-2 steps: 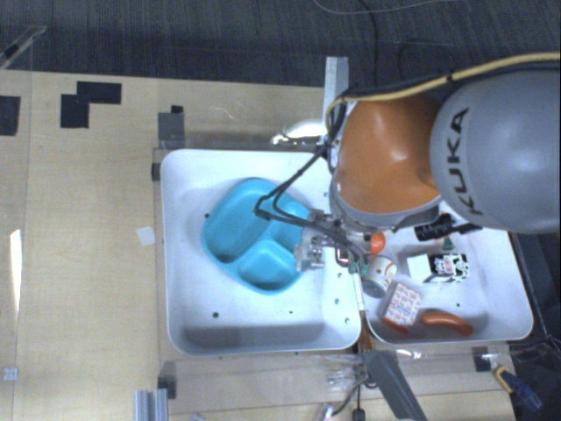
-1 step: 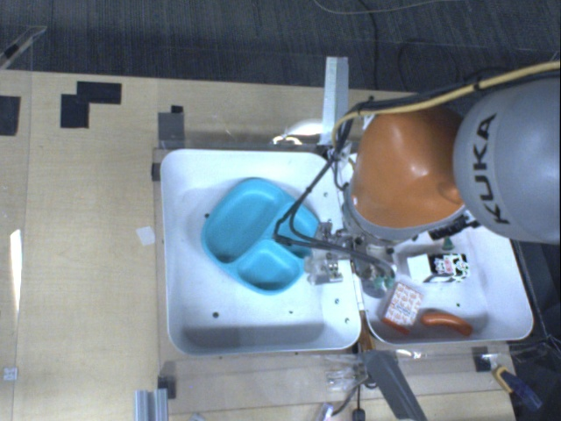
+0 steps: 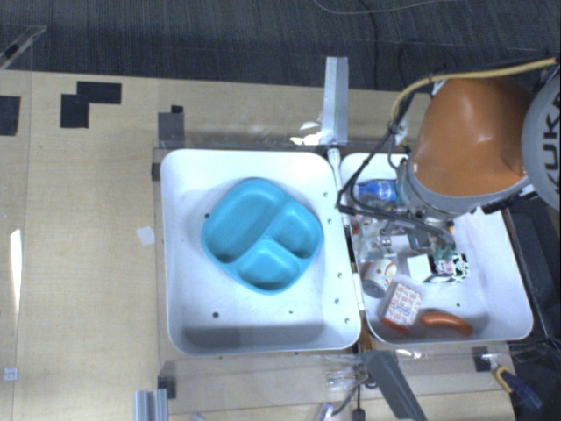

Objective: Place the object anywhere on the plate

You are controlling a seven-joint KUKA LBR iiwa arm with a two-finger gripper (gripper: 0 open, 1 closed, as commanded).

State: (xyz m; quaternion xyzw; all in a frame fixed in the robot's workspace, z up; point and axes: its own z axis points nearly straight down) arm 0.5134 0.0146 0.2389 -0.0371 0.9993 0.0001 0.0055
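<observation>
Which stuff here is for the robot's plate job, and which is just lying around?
For the job: blue plate in the left bin; gripper over the right bin.

Lying about: blue-capped bottle, patterned packet, orange sausage-shaped thing.

Colours and patterns, bench and bins

The plate [image 3: 261, 233] in the left bin [image 3: 188, 323] is uniform sky blue; both bins are plain white, the right bin [image 3: 508, 310] included. The arm's wrist band [image 3: 469, 139] is orange-brown above a grey collar. In the right bin, far side: a blue bottle [image 3: 379, 189] with a white label. Near side: a white card [image 3: 403, 303] printed with a grid of small red-orange squares, and beside it an orange-red sausage-shaped object [image 3: 445, 324]. The bench top [image 3: 79, 261] is pale beige with black block markings [image 3: 88, 102] at far left. The floor [image 3: 175, 16] is dark grey.
</observation>
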